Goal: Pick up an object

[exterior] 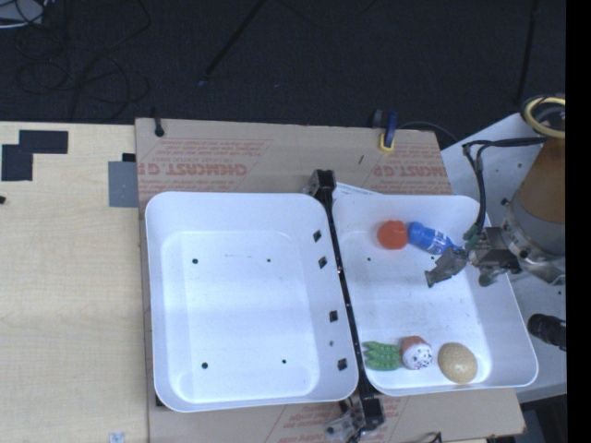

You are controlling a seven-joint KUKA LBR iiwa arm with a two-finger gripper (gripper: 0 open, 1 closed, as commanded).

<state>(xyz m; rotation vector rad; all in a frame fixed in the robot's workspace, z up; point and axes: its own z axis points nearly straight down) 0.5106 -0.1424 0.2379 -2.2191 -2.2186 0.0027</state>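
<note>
A dark floor lies behind the counter (65,275), which bears the left bin (166,238) and the right bin (503,330). The tool (454,264) hangs over the right bin, fingers spread and holding nothing — just beside the blue object (427,237) and orange ball (392,234).

Two shallow white bins sit side by side on a printed cardboard sheet (277,160): the left bin (157,247) and the right bin (517,358), touching along a black divider (334,266). A light wooden bench (65,293) spreads to the left, bearing black patches (32,150) and a grey square (121,183). A yellow-and-blue clamp (387,129) grips the cardboard's far edge, with dark floor (277,44) and loose cables beyond.
</note>
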